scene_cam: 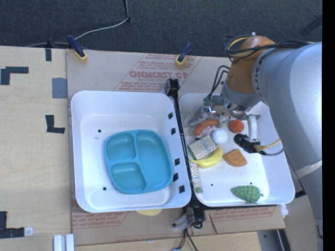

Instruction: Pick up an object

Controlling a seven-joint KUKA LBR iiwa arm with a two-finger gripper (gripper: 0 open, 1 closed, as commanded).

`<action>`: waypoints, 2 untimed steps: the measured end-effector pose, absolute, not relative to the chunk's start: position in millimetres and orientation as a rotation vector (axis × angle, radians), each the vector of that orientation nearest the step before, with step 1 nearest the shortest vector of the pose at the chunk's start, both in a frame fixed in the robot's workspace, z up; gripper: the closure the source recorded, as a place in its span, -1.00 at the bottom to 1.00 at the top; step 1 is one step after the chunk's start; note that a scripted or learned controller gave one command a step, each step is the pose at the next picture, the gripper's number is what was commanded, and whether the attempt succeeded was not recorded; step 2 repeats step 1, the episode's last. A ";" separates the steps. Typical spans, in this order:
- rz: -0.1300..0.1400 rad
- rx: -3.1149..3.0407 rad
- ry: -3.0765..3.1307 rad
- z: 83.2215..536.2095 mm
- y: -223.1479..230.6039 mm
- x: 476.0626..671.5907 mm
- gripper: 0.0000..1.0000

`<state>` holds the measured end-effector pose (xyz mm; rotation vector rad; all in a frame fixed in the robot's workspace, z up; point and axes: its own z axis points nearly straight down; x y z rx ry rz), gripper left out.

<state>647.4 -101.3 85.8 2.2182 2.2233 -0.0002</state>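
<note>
Hovering low in the right bin (pixel 272 184), the gripper (pixel 215 114) is approaching the hot dog (pixel 205 127); its finger state cannot be told. The next move is calling for a descent centred on that item.

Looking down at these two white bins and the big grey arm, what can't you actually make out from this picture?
- The hand, camera view: the arm's own wrist covers it, so its grip is unreadable.
- The hot dog: its upper end lies under the hand.
- The yellowish thing below the left bin: the bin's rim hides most of it.
- The patterned card: its print is too small to read.
- The arm: cut off by the right edge.
</note>
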 end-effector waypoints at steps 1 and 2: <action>0.001 2.215 2.223 96.0 -101.2 647.8 1.00; 0.001 2.215 2.223 96.0 -101.2 647.8 1.00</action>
